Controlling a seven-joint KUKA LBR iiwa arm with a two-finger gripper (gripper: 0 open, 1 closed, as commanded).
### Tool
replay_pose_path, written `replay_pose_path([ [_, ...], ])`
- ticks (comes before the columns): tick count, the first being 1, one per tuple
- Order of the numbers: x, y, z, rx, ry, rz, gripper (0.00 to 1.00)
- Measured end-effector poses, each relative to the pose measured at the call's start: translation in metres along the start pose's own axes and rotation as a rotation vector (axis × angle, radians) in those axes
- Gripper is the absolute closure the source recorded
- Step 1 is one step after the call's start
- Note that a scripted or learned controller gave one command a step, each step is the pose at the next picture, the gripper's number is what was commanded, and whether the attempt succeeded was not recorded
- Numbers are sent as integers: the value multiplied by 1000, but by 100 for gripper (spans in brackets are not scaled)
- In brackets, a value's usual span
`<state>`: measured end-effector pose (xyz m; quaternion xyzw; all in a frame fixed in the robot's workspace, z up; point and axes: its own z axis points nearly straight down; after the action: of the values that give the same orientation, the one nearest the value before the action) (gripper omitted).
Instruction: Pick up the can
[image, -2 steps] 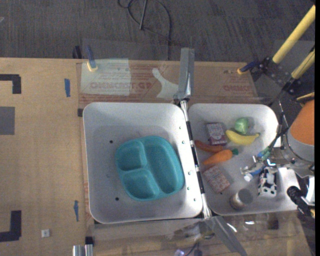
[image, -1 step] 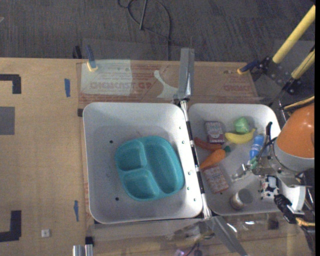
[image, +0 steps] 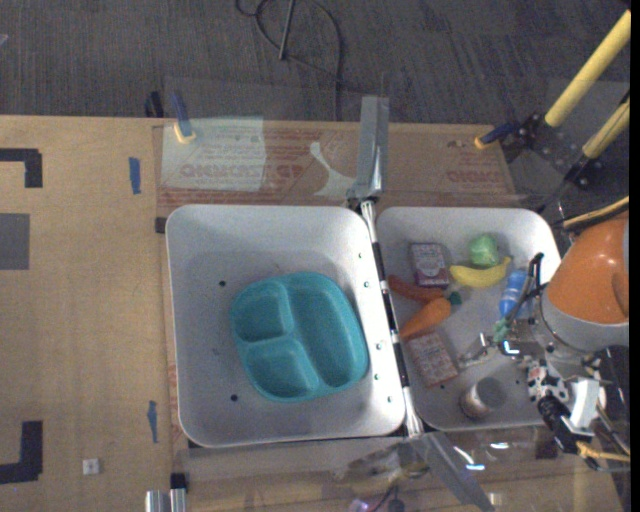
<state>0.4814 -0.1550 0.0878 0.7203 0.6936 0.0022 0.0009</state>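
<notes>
Evidently the can (image: 478, 399) stood upright by the near wall of the right bin (image: 445, 228), just nearer and slightly left of my end effector (image: 500, 342), whose width I could not tell.

— How many bins on the table?
— Two: left bin (image: 200, 250), right bin (image: 530, 225).
— And inside them?
— One teal tray (image: 298, 338), one can (image: 478, 398), one banana (image: 478, 274), one carrot (image: 428, 316), one green fruit (image: 486, 249), one reddish-brown stick (image: 408, 288), and two flat packets: far packet (image: 428, 262), near packet (image: 432, 358).
</notes>
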Motion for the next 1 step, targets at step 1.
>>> replay_pose_path([
  [1, -4, 1, -11, -7, -7, 6, 100],
])
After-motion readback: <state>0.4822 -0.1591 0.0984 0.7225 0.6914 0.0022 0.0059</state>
